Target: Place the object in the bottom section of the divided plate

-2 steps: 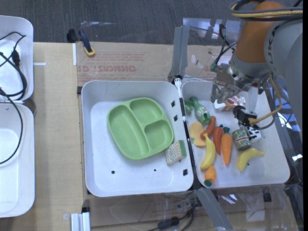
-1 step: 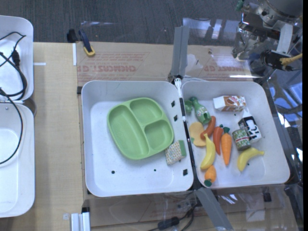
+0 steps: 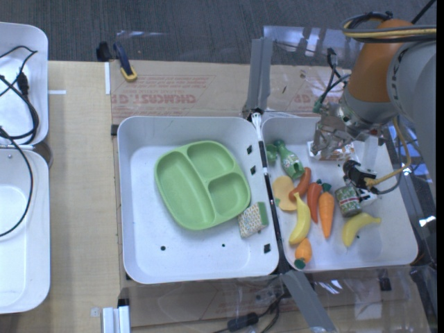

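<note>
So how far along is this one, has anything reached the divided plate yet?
Nothing looks done: the green divided plate in the left bin has nothing in any of its sections. A sponge lies beside its rim, on the bin floor. In hand: the claw is over the right bin, above the toy food; whether it grips anything is unclear. Left: pick, carry, place in the bottom section.

Single fixed camera, mounted above the table [image 3: 76,186], looking down at a slant. Far enough back to take in both white bins: left bin [image 3: 132,207], right bin [image 3: 395,245]. Arm [image 3: 388,54] entering from right edge.
</note>
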`<move>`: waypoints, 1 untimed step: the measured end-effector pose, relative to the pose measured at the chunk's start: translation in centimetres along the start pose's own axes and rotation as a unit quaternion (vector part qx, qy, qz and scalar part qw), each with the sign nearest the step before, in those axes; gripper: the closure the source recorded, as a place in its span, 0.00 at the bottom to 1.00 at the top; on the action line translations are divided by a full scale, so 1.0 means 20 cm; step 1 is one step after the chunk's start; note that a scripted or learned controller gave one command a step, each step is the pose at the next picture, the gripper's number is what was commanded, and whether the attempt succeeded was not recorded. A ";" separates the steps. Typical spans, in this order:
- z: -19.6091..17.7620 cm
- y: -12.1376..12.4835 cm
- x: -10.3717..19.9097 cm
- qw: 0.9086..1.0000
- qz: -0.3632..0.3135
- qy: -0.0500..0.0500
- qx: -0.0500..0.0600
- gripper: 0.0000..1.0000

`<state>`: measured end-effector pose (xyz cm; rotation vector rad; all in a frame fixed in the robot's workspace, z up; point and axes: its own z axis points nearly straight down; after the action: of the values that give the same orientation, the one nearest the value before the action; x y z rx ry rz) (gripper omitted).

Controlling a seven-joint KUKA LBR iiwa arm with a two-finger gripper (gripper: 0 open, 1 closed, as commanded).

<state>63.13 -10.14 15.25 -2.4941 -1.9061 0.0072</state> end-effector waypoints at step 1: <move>-0.19 0.06 0.09 0.989 0.148 0.000 -0.001 1.00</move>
<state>64.77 -8.76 19.02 -2.7508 -1.5174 0.0057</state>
